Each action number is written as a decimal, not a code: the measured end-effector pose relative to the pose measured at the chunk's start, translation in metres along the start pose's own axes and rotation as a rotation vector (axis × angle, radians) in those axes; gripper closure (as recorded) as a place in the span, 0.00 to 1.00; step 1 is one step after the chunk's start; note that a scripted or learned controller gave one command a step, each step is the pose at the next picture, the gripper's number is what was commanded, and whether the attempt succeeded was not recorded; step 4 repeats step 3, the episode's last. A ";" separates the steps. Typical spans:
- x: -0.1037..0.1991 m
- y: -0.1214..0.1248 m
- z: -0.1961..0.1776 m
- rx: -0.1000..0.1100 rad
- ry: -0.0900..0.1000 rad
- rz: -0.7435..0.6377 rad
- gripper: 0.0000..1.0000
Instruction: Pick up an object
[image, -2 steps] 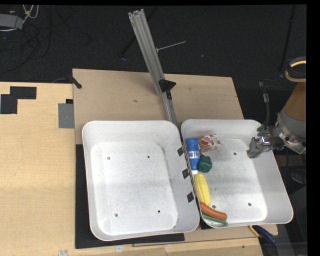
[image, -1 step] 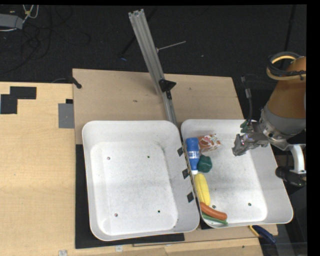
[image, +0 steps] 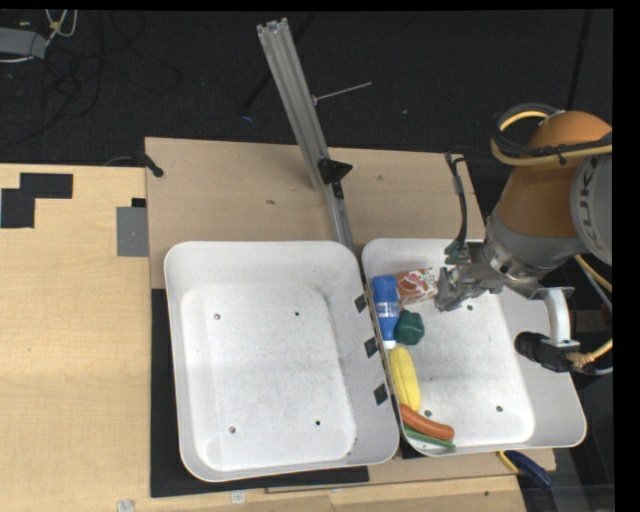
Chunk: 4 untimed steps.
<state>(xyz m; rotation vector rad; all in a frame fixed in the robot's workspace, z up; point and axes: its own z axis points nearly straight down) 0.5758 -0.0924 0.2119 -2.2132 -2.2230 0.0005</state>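
Objects for the pick all sit in the right bin (image: 520, 425), bunched along its left wall: blue bottle (image: 384, 303) with a white end lying lengthwise by the wall; dark green block (image: 408, 327) just right of it, touching or nearly so; yellow corn-like piece (image: 404, 377) below those; red-orange sausage-shaped item (image: 430, 428) at the near left corner, with a pale green piece (image: 432, 445) under its edge; a red and white packet (image: 417, 286) near the top of the bin, right of the bottle cap; pincer (image: 452, 292) sits low over the bin just beside that packet, at its right edge, possibly touching; can't tell whether it's wide or narrow, fingers too dark and small to resolve; nothing visibly between them; arm (image: 548, 195) comes in from the right, orange band above the wrist; left bin (image: 190, 300) sits side by side with the right one, rims touching; both on the counter (image: 70, 330); a grey metal rail (image: 300, 120) runs diagonally from the top down to the gap between the bins.
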 end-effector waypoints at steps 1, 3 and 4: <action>0.061 0.005 0.002 0.001 0.000 -0.001 1.00; 0.168 -0.006 -0.007 0.002 -0.001 0.001 1.00; 0.168 -0.006 -0.007 0.002 -0.001 0.001 1.00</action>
